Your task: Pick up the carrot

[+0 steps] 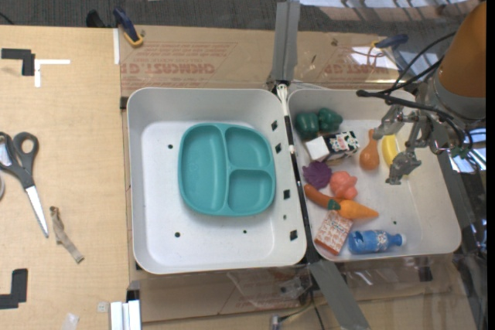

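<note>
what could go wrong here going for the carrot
The carrot lies wedged among other toys: a pink one touches it above and a snack packet sits just below, so a grasp may catch a neighbour instead. The gripper hangs up and to the right of the carrot, near a yellow item, which it could knock on the way. The carrot also lies slanted, so a misaligned grasp might slip off.

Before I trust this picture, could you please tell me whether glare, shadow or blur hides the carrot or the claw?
In the camera view, glare lies on the clear panel behind the right white bin; the small orange carrot with a green top is evenly lit and sharp; the metal claw looks slightly soft, its shadow faint.
</note>
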`<state>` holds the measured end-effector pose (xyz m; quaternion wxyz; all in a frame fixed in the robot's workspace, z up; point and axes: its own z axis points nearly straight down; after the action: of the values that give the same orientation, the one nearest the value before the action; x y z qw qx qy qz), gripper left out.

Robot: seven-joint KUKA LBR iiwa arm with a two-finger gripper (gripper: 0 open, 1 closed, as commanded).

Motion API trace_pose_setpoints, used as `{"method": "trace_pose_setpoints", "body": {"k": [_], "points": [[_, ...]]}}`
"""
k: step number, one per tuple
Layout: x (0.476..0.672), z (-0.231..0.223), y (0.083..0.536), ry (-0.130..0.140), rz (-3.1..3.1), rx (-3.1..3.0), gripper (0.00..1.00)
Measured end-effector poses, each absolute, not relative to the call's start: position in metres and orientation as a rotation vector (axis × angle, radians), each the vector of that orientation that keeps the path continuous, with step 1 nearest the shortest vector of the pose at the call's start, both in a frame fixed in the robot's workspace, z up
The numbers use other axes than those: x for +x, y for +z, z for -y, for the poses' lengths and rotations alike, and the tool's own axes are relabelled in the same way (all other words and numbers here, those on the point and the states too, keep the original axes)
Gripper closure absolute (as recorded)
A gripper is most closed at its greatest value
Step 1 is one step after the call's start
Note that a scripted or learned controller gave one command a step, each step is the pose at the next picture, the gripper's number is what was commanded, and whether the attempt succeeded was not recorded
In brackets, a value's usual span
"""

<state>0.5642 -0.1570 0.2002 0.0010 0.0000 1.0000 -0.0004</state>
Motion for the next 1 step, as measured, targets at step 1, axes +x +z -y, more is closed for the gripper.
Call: {"method": "trace_pose_setpoints", "body": {"k": [1], "points": [[0.5280,0.1428,0.0925,-0.001,-3.138,0.051,0.00]]}}
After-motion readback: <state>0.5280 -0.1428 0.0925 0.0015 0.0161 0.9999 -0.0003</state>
